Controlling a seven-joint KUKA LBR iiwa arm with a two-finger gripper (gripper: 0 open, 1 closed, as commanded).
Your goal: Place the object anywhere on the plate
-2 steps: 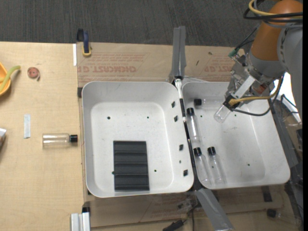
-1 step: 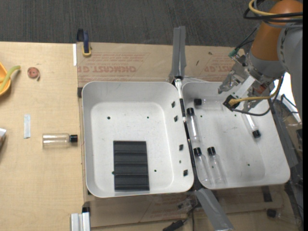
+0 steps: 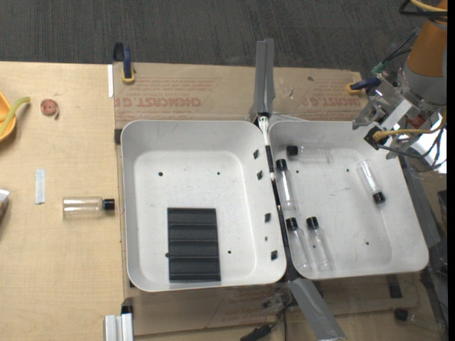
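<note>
The plate (image 3: 193, 245) is a black ridged rectangle lying flat in the front part of the left bin (image 3: 142, 162). Several clear vials with black caps lie in the right bin (image 3: 405, 254). One vial (image 3: 285, 187) rests along the bin's left wall and another (image 3: 311, 153) near the back. A third (image 3: 370, 180) lies at the right, and a pair (image 3: 307, 246) sits at the front left. My gripper (image 3: 384, 124) hangs over the right bin's back right corner, above the rim and apart from every vial. Nothing shows in its grasp.
On the wooden bench left of the bins lie a loose vial (image 3: 87, 205), a small white strip (image 3: 40, 187), a red disc (image 3: 48, 107) and the edge of an orange bowl (image 3: 4, 119). A grey metal bar (image 3: 264, 77) stands between the bins at the back.
</note>
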